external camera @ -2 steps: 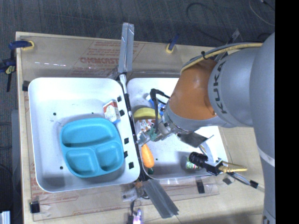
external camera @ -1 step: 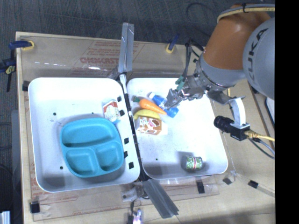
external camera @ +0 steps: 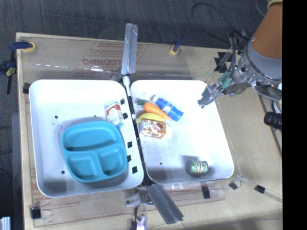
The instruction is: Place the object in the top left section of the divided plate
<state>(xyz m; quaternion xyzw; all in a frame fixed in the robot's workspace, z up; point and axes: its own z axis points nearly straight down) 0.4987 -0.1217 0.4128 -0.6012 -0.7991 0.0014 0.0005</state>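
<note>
A blue divided plate lies in the left bin, with one long section at its far side and two smaller ones at its near side; nothing is in any of them. A small red-and-white carton stands just past the plate's far right corner. In the right bin, a blue bottle, an orange carrot, a yellow banana and a printed carton are bunched near the divider. A green can lies alone near the front. My gripper hovers over the right bin's far right edge, apart from all objects.
A metal bar runs from the back of the bench to the ridge between the bins. Blue clamps sit on the bench's far edge. The grey arm with its orange band comes in from the upper right.
</note>
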